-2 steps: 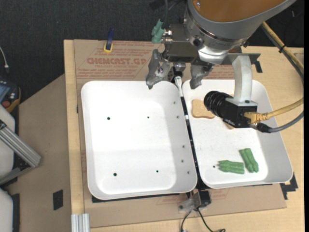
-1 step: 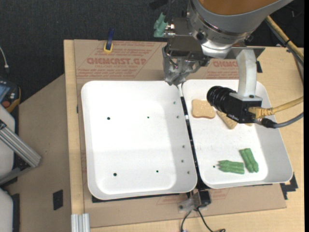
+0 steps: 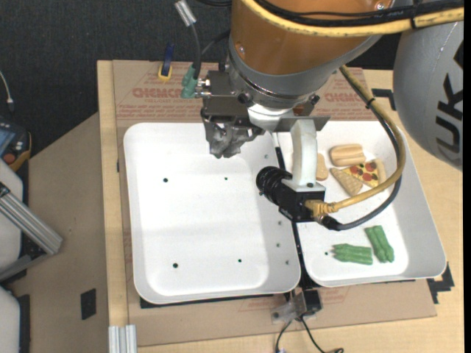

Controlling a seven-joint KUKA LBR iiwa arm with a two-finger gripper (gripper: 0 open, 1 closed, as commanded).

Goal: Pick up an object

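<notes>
orange band (image 3: 309, 20) above gripper (image 3: 228, 142), toy food (image 3: 355, 166) right.

The gripper (image 3: 227, 140) is seen over the left bin's (image 3: 147, 219) far edge; a pizza slice (image 3: 358, 175) and green beans (image 3: 364, 248) are seen in the right bin (image 3: 419, 259).

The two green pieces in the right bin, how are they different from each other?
The left green piece lies nearly flat across the view, while the right green piece runs steeply up and down it. The left one sits nearer the bin's middle, the right one nearer the right bin's outer side. Both are the same green, ridged, similar in size, and lie close together.
</notes>
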